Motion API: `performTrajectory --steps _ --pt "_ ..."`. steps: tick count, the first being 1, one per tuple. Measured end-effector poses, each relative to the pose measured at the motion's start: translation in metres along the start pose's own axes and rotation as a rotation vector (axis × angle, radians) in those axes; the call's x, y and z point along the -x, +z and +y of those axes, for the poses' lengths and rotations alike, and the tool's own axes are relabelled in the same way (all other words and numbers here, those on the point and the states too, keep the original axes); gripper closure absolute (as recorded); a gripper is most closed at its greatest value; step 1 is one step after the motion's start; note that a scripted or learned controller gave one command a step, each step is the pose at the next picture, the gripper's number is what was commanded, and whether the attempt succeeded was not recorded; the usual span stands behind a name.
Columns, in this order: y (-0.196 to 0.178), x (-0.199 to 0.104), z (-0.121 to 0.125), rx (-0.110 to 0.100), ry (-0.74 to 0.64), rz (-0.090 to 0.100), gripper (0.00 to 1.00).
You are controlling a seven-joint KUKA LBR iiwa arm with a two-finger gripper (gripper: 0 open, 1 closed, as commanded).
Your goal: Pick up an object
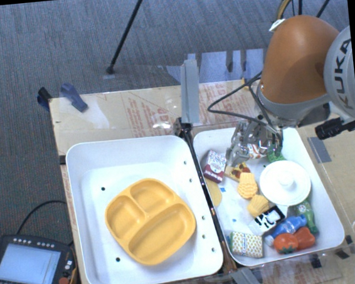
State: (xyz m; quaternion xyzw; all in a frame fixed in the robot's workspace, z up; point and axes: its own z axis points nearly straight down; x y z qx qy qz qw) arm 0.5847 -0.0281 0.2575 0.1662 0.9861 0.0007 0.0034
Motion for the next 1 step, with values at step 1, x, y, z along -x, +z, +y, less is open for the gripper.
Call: performTrajectory --steps 1 --pt "0.0743 -0.0330 -0.0340 -0.005 -0.018 0.016 1.00"
